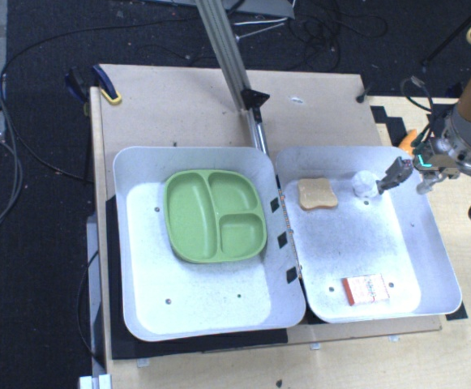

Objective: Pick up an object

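Observation:
In the right bin (430,241) lie a tan slice of toast (317,194) at the far left, a small clear-white object (366,185) near the far edge, and a red-and-white box (366,289) near the front. My gripper (411,177) hovers over the right bin's far right part, just right of the clear-white object. Its two dark fingers (395,173) are spread apart with nothing between them.
The left bin (138,290) holds a green divided plate (216,215). A slanted metal pole (229,47) rises behind the bins. A yellow-and-blue tool (105,86) lies at the bench's far left corner. Cables run across the dark floor.

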`<state>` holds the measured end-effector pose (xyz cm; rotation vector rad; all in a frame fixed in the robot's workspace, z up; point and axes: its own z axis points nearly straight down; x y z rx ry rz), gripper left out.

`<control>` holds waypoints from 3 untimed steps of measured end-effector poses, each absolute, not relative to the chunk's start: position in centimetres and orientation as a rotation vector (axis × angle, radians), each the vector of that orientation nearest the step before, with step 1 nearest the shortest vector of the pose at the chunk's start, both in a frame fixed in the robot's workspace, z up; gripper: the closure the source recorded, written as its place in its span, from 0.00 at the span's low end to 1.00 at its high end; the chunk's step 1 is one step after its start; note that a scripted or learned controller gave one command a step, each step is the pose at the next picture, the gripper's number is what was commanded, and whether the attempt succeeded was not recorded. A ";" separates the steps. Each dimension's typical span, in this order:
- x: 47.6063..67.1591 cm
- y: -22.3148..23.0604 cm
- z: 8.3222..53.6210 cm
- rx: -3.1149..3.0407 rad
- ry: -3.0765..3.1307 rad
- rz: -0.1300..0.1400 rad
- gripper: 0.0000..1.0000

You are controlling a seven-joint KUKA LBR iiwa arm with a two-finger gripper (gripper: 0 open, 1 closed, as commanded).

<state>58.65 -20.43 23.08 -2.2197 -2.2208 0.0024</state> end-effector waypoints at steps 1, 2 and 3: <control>58.7 -20.4 23.2 -2.221 -2.223 0.000 0.00; 58.1 -20.7 18.7 -2.221 -2.218 0.004 0.00; 57.7 -19.9 14.0 -2.219 -2.219 0.003 0.00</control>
